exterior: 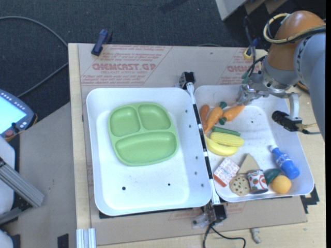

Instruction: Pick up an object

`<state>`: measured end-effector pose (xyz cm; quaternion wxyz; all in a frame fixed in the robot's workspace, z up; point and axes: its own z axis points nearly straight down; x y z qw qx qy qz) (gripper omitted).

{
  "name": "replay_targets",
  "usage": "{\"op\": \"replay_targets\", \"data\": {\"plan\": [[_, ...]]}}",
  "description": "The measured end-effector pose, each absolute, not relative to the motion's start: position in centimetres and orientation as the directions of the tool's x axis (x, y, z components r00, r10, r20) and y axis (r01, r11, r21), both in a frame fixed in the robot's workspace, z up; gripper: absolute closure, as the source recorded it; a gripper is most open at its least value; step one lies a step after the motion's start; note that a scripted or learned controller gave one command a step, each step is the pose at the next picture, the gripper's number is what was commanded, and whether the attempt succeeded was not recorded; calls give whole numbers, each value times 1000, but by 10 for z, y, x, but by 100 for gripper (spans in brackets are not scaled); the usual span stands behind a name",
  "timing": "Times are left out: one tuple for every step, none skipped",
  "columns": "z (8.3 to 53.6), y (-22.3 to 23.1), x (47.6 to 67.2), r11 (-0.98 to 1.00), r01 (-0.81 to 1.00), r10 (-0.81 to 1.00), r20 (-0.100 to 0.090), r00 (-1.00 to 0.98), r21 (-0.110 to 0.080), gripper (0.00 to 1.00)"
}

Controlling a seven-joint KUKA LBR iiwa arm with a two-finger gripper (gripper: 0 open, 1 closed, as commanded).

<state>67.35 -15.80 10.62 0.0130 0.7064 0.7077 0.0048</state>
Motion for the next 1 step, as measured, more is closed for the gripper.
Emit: {"op": "replay_targets", "data": {"plan": [[166, -125, 616, 0, 1000, 1000, 1, 0, 0, 100]]}}
